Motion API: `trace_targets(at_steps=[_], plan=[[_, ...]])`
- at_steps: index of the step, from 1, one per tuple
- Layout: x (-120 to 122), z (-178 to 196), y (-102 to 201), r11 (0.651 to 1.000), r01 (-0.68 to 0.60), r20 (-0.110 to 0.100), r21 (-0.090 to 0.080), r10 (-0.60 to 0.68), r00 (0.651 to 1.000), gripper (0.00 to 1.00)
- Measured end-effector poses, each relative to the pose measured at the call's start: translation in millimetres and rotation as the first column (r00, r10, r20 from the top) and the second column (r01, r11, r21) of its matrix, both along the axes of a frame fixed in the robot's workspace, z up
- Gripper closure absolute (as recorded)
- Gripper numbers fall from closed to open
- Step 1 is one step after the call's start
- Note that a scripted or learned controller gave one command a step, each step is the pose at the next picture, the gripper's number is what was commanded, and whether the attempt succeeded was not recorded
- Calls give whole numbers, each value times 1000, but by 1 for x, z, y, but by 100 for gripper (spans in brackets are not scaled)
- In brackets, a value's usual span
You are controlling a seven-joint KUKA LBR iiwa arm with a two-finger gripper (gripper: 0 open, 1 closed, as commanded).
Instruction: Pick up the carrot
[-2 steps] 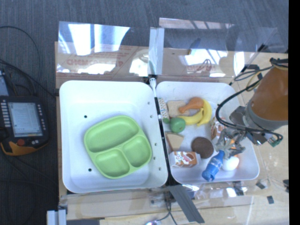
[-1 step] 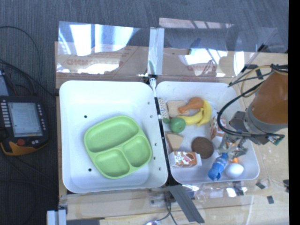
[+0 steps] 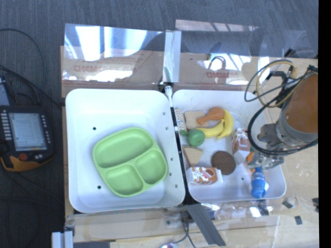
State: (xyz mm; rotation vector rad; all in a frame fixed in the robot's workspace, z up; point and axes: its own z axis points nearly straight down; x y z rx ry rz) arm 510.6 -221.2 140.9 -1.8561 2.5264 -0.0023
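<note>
The small orange carrot [image 3: 249,157] lies by the right wall of the right shallow white bin [image 3: 214,189], mostly hidden under the grey two-finger gripper [image 3: 264,159], so its long axis cannot be told. A blue bottle [image 3: 258,184] lies just below. Jaw opening cannot be told.

carrot [image 3: 250,158] | orange, small, mostly hidden | right bin, near right wall, above blue bottle

The arm's wrist [image 3: 289,133] covers the claw [image 3: 258,161] from above, so its fingers cannot be made out. A small orange item [image 3: 250,157], possibly the carrot, shows only as a sliver beside the arm. The snack packets' [image 3: 205,175] printing is too small to read.
</note>
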Motion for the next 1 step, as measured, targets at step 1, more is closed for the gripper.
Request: trace_targets(at_steps=[1], plan=[[-6,86,80,979,205,-1,1,-205,979,100]])
